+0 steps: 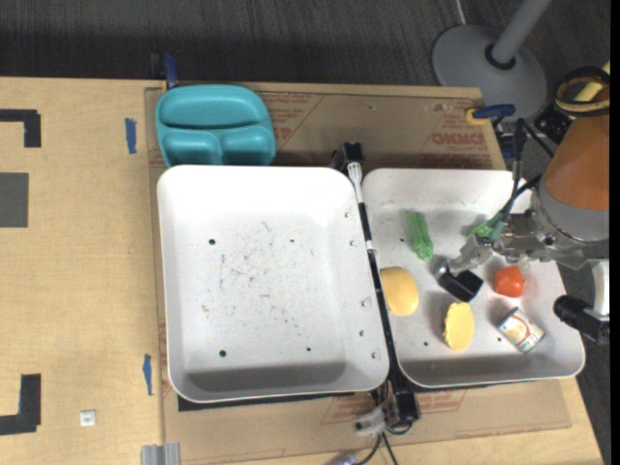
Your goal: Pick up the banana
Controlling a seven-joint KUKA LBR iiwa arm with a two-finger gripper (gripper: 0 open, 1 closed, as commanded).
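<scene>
Camera view from above the bench: the gripper (459, 281) hangs low inside the right bin (572, 361), its dark tip down close to the bin floor, and from here I cannot tell how its jaws are set or whether anything sits in them. The arm (581, 177) comes in from the right edge, the orange band bulking over the bin's right side, then a grey wrist with green bits and cables, angling down and leftward to that dark tip. Just below the gripper, close but seemingly apart from it, lies a yellow piece that I take for the banana (459, 326), short and stubby, resting on the bin floor. To the gripper's left, hard by the wall between the bins, sits a rounder yellow fruit (400, 291). Up and to the left of the gripper lies a green vegetable (418, 234), long and slim. To its right, under the wrist, is a small red fruit (510, 281), and further down to the right a small can (520, 331) lies on its side. Well off to the left is the left bin (184, 289), and beyond its far edge a teal divided tray (215, 124) stands on the cardboard.
</scene>
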